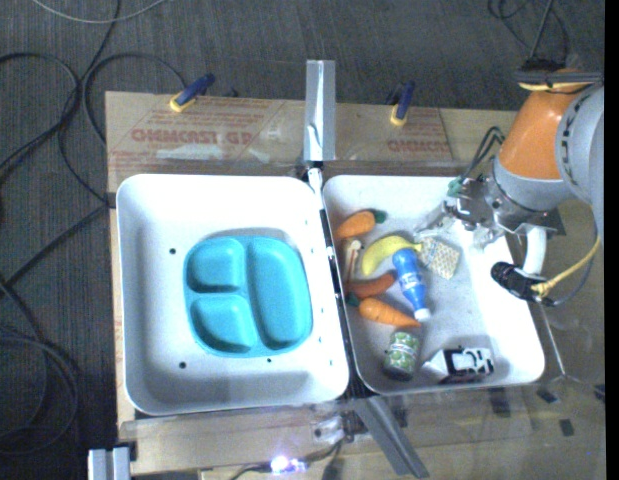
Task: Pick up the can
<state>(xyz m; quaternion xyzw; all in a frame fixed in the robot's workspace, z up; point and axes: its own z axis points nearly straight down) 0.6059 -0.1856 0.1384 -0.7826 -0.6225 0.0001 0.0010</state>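
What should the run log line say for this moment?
arm: over right bin's far right | pincer: not on can | can: near front of right bin | left bin: blue tray

Arm [559, 148] cut off at right edge; can [401, 354] label too small to read.

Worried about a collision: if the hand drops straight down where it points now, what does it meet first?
Probably the small pale mesh-patterned packet just below the hand; depth is unclear.
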